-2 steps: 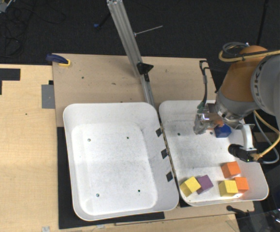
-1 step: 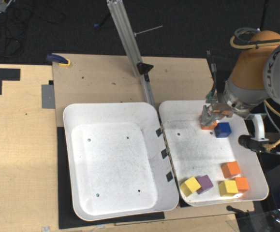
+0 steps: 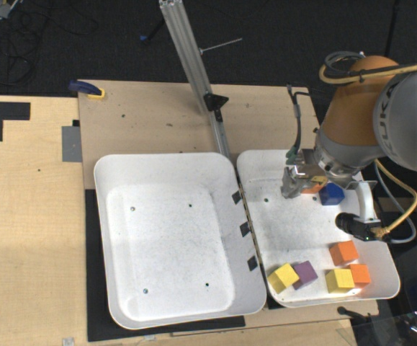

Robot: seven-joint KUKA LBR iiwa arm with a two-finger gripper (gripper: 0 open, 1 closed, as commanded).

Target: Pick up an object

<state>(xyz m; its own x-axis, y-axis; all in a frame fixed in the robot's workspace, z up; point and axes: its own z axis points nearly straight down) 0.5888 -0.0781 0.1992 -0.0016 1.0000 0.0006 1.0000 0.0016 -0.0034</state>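
Blue block (image 3: 331, 194) lies just right of the hand (image 3: 292, 186); finger state unclear.

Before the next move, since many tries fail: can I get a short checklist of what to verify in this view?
1. Claw inside the right bin: ok.
2. Something gripped in the claw: cannot tell.
3. Blue block close to the claw: ok.
4. Purple block and yellow block apart enough for a clean pick: not ok, they touch.
5. Orange block standing apart from the others: ok.
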